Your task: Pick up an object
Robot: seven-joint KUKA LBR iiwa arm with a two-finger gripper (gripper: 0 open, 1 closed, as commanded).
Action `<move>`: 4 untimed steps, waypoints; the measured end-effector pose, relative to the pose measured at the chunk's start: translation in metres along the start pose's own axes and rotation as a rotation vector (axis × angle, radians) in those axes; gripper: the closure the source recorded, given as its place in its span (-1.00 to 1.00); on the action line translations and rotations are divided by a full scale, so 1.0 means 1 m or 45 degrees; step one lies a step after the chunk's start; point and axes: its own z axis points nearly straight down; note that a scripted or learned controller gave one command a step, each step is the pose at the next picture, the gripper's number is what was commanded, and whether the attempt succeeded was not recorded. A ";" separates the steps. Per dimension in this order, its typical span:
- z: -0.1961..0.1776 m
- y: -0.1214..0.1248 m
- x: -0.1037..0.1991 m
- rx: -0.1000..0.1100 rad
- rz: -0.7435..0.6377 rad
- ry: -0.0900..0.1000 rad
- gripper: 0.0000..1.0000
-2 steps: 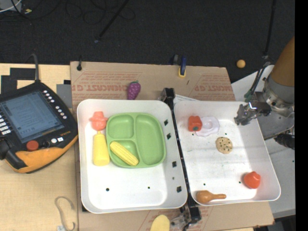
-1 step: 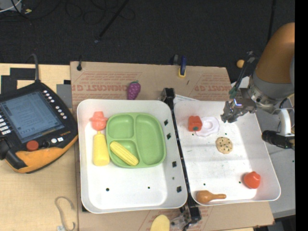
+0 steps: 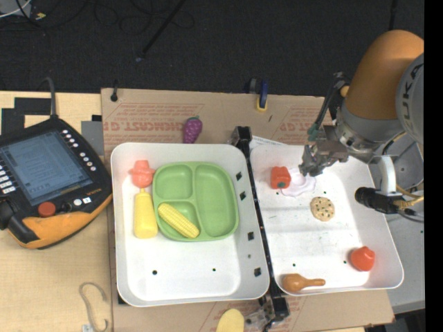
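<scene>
My gripper (image 3: 309, 170) hangs low over the back of the right bin (image 3: 387, 254), right above a pale pink-white object (image 3: 297, 185) on the bin floor. An orange-red pepper (image 3: 279, 178) lies just left of it. A cookie (image 3: 322, 208) sits a little in front, a red tomato (image 3: 362, 258) near the front right corner, and a tan pear-shaped piece (image 3: 301, 282) at the front edge. The fingers are dark and small against the arm.
The left bin (image 3: 138, 268) holds a green divided plate (image 3: 208, 199) with a corn cob (image 3: 178, 220), a yellow bottle (image 3: 144, 214) and a pink piece (image 3: 141, 173). A purple grape bunch (image 3: 192, 129) and a teach pendant (image 3: 48, 178) lie outside the bins.
</scene>
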 end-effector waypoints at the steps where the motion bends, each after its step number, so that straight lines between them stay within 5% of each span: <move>1: -0.003 0.013 0.050 -0.003 -0.001 -0.001 1.00; 3: 0.014 0.011 0.157 0.002 0.001 -0.001 1.00; 4: 0.022 0.019 0.176 0.000 0.004 -0.002 1.00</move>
